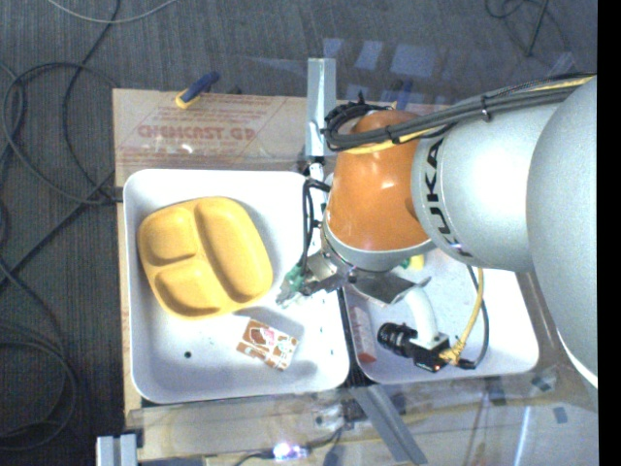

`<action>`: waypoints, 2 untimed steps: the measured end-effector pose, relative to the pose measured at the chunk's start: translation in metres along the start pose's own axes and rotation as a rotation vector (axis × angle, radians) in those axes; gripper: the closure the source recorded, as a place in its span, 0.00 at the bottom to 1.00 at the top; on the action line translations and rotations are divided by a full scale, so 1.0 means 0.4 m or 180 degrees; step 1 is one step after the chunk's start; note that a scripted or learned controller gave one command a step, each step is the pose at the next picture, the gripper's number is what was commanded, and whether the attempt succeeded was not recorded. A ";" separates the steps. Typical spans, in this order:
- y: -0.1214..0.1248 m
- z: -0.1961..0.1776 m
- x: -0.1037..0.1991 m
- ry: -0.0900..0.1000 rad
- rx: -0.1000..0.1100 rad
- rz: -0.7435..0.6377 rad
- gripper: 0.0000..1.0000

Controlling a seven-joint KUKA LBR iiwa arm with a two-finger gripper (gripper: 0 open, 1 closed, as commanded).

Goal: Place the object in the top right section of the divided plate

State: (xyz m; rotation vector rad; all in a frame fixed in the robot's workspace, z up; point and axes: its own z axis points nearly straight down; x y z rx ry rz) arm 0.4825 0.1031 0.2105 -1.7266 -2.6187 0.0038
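The arm's two-finger gripper (pixel 294 285) sits at the inner edge of the left shallow white plastic bin (pixel 146 377), just right of the yellow three-section divided plate (pixel 204 255), w/ the bulky orange-banded wrist (pixel 374 202) covering most of it. Can't tell whether it is open or closed. Something small and greenish shows at the tip, possibly a gripped item, but the view is too poor there to say.

The one clear loose object is a small flat card packet with a red-brown print (pixel 267 343). It lies on the bin floor just below the plate's lower right corner, apart from the rim and untouched by the tip. The plate's sections look bare, so the placing looks not yet done.

Risks from here:
- The packet is thin and flat – fingers may skate over it or pinch only an edge, so it drops mid-carry.
- The plate is light and loose – a nudge from the tip could slide it off target.
- The target is the top right section; the dividers are low, so a release off-centre could land the object in the neighbouring section.
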 end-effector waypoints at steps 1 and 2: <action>0.118 -0.168 0.275 -0.0011 -0.0004 -0.0941 1.00; 0.101 0.302 0.183 -0.0009 -0.0036 -0.1237 1.00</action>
